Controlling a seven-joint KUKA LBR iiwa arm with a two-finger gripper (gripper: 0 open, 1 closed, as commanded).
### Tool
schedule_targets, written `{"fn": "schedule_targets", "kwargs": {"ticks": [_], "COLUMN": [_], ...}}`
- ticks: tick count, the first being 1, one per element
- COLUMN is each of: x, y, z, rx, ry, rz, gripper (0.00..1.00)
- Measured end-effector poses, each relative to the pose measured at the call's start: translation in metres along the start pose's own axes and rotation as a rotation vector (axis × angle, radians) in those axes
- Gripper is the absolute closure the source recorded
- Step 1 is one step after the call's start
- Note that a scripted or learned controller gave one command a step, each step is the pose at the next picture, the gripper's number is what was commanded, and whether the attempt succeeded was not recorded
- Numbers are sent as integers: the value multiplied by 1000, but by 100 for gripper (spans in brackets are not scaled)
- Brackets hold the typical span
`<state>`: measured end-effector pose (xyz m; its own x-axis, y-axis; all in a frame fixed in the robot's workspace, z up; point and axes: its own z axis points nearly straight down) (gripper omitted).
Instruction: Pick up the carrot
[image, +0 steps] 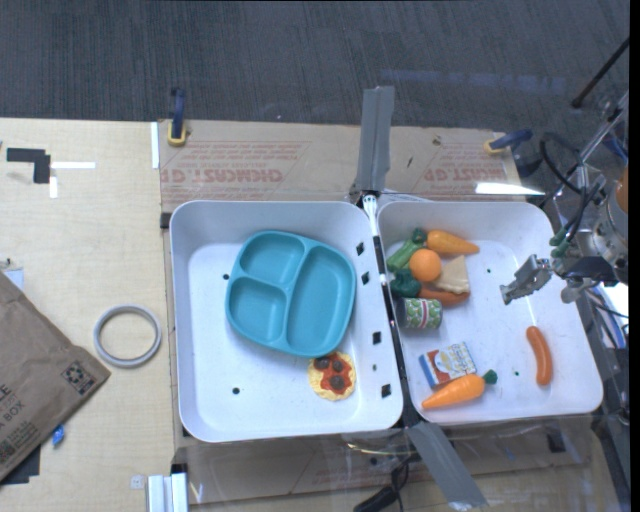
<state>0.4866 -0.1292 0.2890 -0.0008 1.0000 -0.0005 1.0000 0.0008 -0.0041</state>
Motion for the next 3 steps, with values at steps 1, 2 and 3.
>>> {"fn": "schedule_targets", "kwargs": {"ticks": [1, 2, 3], "x": [28, 30, 17], "y": [95, 90, 166], "z": [147, 170, 189], "rx": [0, -25, 43], "ry": [0, -7, 19], "rz": [-190, -514, -451], "gripper": [0, 0, 0]}}
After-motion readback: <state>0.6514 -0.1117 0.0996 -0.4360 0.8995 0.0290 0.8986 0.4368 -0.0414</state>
